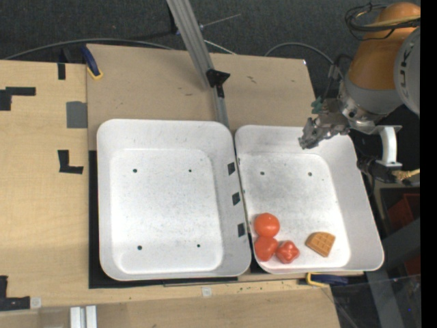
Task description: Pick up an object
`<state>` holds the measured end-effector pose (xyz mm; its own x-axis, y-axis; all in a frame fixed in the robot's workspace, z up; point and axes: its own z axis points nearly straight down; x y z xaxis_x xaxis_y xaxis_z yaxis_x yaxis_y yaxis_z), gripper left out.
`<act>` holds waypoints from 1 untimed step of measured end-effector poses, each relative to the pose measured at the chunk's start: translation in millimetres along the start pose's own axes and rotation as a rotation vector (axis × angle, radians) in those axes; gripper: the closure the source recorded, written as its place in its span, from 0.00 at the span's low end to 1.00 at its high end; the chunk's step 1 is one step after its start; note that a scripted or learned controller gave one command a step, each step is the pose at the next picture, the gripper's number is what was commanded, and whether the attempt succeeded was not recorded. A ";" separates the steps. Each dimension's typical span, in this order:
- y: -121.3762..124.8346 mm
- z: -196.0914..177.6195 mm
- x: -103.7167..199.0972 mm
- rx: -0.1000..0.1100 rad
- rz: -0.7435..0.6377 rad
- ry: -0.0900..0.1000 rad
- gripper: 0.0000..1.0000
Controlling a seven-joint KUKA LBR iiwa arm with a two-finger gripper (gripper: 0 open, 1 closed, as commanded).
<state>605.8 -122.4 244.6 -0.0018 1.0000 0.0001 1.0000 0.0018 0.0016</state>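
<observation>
Camera view from above the table (pixel 157 87). The gripper (pixel 308 137) hangs over the far right corner of the right bin (pixel 341 162); whether it is apart or closed cannot be told, and nothing is seen in its hold. The candidate objects lie clustered at that bin's near edge: a red tomato-like ball (pixel 267 224), a red lumpy piece (pixel 287 252) just beside it, and a tan waffle-like block (pixel 320 243) slightly apart. They are well apart from the gripper, so the pick is judged not yet begun. The left bin (pixel 164 197) adjoins. A metal pole (pixel 194 39) crosses the wooden table; dark floor lies beyond.
</observation>
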 end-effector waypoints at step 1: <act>1.0 12.3 48.1 0.004 -0.003 0.001 1.00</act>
<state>606.8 -74.3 232.2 -0.0052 1.0000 0.0008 1.0000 0.0052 -0.0024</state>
